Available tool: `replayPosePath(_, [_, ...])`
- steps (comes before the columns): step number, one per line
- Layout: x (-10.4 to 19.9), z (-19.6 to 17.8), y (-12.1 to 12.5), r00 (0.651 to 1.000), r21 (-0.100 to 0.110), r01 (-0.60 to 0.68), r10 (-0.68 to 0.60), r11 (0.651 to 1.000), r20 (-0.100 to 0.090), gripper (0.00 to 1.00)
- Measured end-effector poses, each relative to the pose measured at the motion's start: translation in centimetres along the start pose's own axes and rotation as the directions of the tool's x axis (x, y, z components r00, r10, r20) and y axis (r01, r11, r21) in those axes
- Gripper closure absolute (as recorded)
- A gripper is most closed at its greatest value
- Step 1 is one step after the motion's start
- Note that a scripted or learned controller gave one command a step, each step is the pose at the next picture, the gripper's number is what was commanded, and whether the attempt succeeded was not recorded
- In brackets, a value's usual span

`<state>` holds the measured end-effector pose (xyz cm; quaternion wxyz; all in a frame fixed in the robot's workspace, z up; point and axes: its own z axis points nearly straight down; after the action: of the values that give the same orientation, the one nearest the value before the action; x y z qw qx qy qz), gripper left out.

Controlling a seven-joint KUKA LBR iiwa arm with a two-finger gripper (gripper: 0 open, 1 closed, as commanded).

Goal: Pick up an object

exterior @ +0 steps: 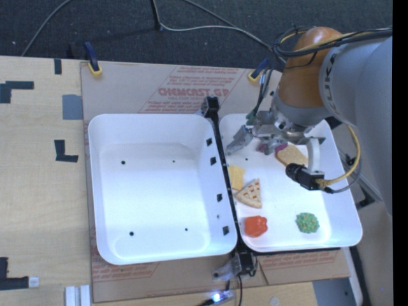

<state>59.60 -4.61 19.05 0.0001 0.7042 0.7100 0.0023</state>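
My gripper (250,144) hangs over the far left part of the right bin (344,231), open, with nothing between its fingers. One grey finger (234,141) points toward the divider between the bins. Just right of the gripper lie a tan bread-like piece (291,154) and a small purple item (280,146), partly hidden by the wrist. Below the gripper sit a yellow cheese wedge (236,177) and a pizza slice (250,194). Nearer the front are a red piece (255,225) and a green broccoli-like piece (307,222).
The left bin (102,171) stands beside the right one, with black clips along the shared wall (220,171). Both rest on a cardboard sheet (185,91). A black cable connector (303,176) hangs off the arm over the right bin.
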Motion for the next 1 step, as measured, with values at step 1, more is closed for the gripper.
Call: replayPosePath(1, [1.80, 0.67, -8.17, 1.000, 0.012, -0.008, 0.008, 1.000, 0.002, 0.00])
